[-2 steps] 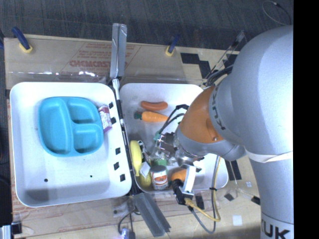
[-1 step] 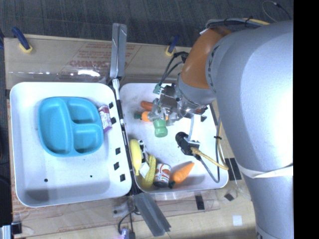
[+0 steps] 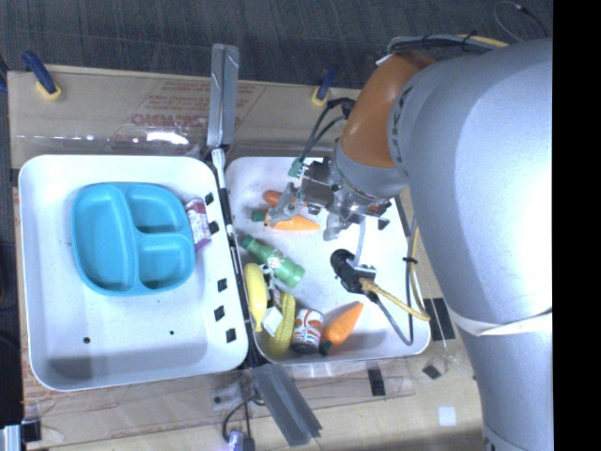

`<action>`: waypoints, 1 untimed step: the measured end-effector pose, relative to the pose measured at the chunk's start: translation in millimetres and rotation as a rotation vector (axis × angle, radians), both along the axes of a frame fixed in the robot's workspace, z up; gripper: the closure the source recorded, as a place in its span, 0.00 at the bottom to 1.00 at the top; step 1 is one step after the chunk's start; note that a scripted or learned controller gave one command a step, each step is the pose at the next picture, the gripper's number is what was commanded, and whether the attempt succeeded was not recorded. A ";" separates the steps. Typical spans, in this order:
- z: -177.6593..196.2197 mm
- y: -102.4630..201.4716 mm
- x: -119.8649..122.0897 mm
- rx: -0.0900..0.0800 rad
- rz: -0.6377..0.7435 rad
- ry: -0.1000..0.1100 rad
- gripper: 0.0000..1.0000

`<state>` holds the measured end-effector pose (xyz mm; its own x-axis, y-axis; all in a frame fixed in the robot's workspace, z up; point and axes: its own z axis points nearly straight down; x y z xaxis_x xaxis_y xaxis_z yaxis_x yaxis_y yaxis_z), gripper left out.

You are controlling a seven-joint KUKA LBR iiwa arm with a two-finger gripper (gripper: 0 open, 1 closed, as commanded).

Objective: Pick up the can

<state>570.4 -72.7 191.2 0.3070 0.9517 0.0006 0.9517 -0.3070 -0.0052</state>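
Sitting at the near edge of the right bin (image 3: 399,332), the can (image 3: 307,330) is wedged between a corn cob (image 3: 280,322) and a carrot (image 3: 344,319), with a banana (image 3: 254,294) just beyond. The gripper (image 3: 315,200) hovers well apart at the far end, its opening impossible to judge. Tight neighbours could block a clean grasp, or get caught up instead.

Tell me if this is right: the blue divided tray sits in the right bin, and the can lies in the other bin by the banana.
Not quite. The camera view shows the blue divided tray in the left bin; the can lies in the other bin by the banana.
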 end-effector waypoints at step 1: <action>-53.6 -77.3 -67.1 0.000 0.070 0.000 0.00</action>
